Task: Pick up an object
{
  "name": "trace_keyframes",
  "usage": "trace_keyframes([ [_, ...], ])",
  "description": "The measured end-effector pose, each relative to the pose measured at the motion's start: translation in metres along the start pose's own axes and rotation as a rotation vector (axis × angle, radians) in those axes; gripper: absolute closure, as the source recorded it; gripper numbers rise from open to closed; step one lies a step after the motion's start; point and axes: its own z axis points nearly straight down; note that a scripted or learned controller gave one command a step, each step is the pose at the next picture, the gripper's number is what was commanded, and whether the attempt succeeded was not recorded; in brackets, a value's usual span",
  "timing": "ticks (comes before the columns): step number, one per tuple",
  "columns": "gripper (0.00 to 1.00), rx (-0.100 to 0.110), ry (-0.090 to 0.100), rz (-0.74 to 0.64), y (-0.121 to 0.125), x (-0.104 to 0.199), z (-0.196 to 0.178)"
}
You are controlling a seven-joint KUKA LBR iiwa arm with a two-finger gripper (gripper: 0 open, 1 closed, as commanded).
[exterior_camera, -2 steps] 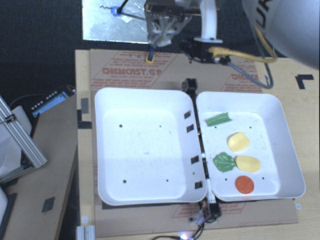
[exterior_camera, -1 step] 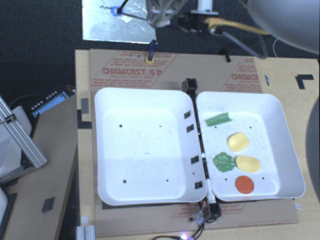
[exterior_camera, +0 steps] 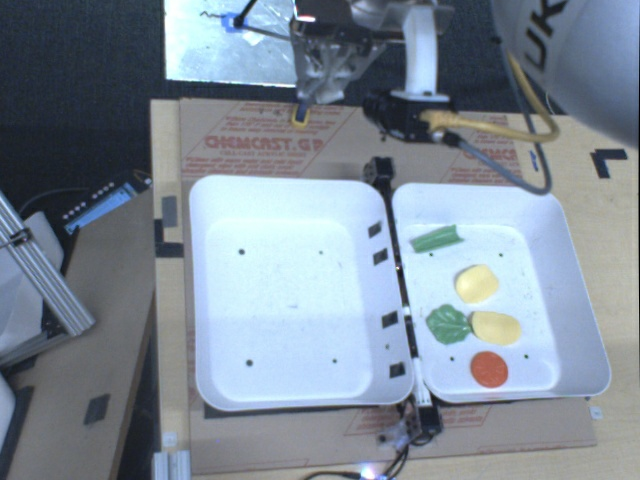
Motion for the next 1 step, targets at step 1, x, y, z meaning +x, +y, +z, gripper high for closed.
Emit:
trace_keyframes([
  [1,1.0,-0.004,-0.002,0.006,0.0338,-0.0013,-0.0049],
])
